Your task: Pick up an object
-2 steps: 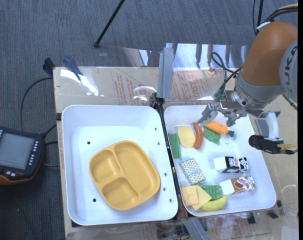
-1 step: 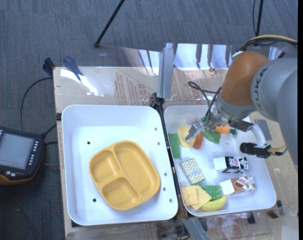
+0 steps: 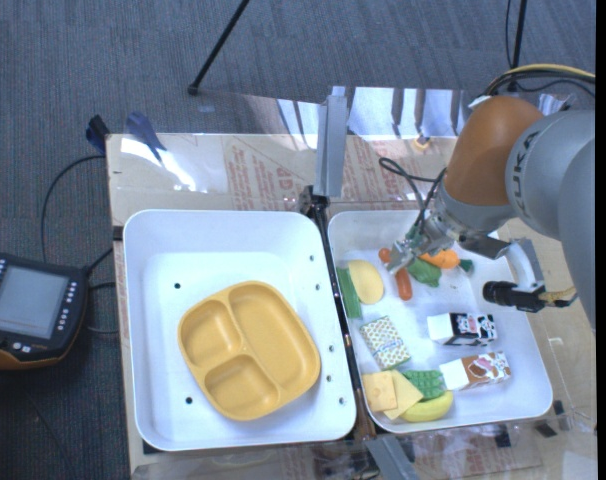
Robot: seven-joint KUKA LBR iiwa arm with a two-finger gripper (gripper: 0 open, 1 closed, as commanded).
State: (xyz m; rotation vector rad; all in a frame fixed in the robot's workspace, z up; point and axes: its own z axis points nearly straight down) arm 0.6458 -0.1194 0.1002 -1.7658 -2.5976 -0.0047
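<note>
- The end effector (image 3: pixel 415 246) is seen low over the upper part of the right bin (image 3: pixel 538 368), among a green leafy piece (image 3: pixel 423 271), a carrot (image 3: pixel 444 259) and a red sausage-like piece (image 3: pixel 404 284).
- Whether anything is pinched cannot be told, as the tip is hidden in that clutter.
- No single target is named by the task; the leafy piece and carrot lie nearest the tip.
- One item should be centred under the tip before closing, so that neighbours are not caught.
- A straight vertical lift is judged safest, with the bin wall close by.
- The yellow divided plate (image 3: pixel 248 348) in the left bin (image 3: pixel 153 243) is well apart and need not be disturbed.
</note>
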